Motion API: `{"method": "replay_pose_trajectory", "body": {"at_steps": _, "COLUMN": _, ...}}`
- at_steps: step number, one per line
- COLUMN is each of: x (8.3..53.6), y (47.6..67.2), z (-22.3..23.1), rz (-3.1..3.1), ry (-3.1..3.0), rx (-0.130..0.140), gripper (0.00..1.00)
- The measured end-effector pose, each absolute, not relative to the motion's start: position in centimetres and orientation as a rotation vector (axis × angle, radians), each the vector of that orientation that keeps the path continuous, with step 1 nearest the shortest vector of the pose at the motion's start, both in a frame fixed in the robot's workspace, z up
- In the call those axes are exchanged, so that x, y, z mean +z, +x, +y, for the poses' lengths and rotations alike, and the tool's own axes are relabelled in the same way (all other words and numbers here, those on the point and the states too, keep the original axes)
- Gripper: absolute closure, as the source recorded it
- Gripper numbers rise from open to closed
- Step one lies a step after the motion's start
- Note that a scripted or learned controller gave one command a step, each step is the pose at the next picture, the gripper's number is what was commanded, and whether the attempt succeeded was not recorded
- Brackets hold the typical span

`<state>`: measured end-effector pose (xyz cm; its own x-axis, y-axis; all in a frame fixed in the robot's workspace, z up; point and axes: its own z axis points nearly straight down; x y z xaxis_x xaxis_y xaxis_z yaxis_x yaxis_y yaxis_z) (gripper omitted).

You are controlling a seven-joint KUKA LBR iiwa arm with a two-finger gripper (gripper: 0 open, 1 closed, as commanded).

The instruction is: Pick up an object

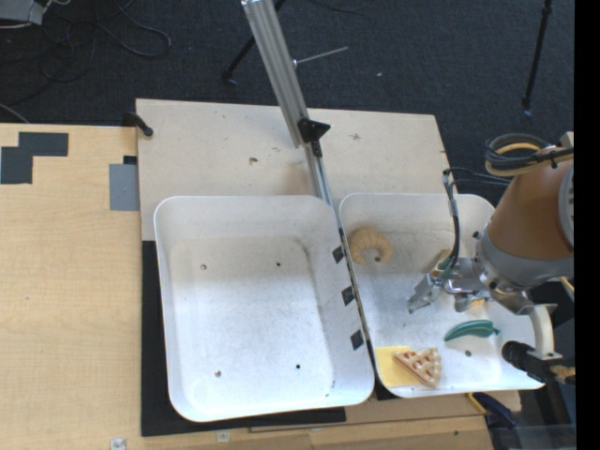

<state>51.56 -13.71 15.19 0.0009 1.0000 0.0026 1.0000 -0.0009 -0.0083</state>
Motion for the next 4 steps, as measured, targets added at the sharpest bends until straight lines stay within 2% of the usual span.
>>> {"method": "replay_pose_trajectory", "body": {"at_steps": 1, "x": 9.4, "y": 52.2, "z": -14.0, "rz": -2.215, "ry": -2.218, "rx": 0.006, "gripper": 0.00}}
{"method": "replay_pose_trajectory", "body": {"at_steps": 2, "x": 10.7, "y": 52.3, "z": -14.2, "rz": -2.209, "ry": -2.227, "rx": 0.004, "gripper": 1.00}}
{"method": "replay_pose_trajectory", "body": {"at_steps": 3, "x": 16.7, "y": 52.4, "z": -14.9, "rz": -2.218, "ry": -2.228, "rx": -0.002, "gripper": 1.00}}
{"method": "replay_pose_trajectory", "body": {"at_steps": 4, "x": 22.7, "y": 51.8, "z": -14.8, "rz": -2.224, "ry": -2.222, "rx": -0.003, "gripper": 1.00}}
